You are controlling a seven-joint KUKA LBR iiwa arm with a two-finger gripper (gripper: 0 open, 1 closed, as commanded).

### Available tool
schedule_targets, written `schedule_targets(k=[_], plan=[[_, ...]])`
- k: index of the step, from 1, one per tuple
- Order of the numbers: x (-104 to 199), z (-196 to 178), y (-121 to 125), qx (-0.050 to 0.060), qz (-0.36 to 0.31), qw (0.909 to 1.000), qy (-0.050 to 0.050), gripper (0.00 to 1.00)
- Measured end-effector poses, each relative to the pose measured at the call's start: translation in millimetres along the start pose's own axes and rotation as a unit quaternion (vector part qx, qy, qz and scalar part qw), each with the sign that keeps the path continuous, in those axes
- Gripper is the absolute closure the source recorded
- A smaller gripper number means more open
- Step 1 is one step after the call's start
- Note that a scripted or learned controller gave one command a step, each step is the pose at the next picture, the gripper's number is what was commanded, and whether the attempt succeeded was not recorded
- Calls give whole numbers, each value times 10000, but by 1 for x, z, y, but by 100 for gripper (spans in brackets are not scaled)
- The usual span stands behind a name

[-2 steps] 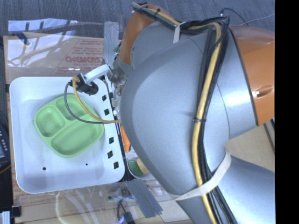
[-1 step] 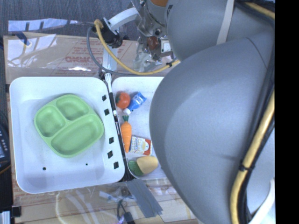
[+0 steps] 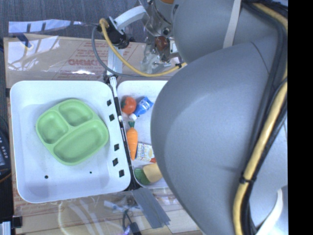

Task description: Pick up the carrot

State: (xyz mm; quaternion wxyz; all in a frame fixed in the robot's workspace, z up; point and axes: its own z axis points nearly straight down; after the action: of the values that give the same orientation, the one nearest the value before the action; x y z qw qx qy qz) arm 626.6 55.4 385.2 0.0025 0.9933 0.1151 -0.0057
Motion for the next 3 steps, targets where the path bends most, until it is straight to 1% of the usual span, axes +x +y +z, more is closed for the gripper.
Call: schedule_targets(k=[1, 2, 3], plan=[[-47, 197, 48, 42, -242, 9997, -22, 100], [-60, 156, -48, 19, -140, 9999, 18, 100], [-79, 57, -27, 8, 119, 9999, 35, 100]])
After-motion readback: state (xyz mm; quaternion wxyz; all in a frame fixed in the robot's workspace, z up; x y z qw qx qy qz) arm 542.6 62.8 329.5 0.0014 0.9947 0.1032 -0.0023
